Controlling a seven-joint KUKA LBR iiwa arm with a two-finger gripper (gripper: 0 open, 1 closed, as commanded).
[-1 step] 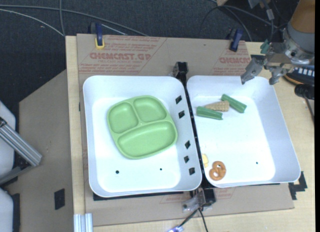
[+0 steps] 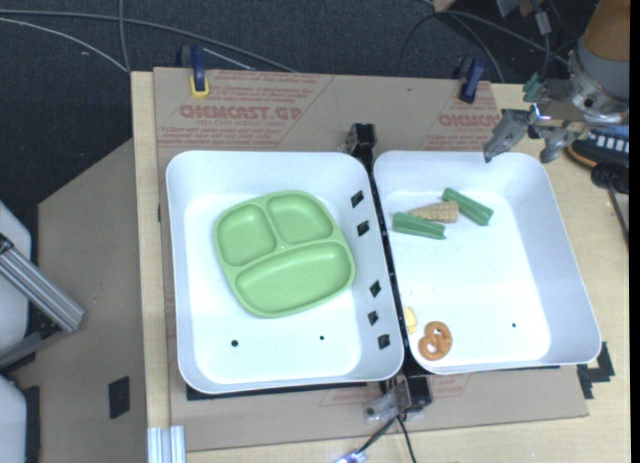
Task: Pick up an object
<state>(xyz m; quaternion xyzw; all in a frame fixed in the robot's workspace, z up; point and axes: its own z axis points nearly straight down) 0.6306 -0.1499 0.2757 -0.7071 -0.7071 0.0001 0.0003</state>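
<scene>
Gripper (image 2: 524, 140) open with nothing between its fingers, above the far edge of the right bin (image 2: 560, 281), green sticks (image 2: 468, 206) and cone (image 2: 437, 213) in that bin's far half, pretzel (image 2: 436, 340) near its front edge, green plate (image 2: 284, 252) in the bin to its left

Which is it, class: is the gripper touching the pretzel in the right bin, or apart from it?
Apart. The camera view shows the gripper open above the bin's far rim, while the pretzel lies near the front edge.

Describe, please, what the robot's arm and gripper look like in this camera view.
The arm enters at the upper right: a rounded grey body with an orange band above the wrist. Below it sits a metallic silver wrist with small teal fittings. The gripper has two thin, dark grey fingers. A dark cable runs beside the arm.
</scene>
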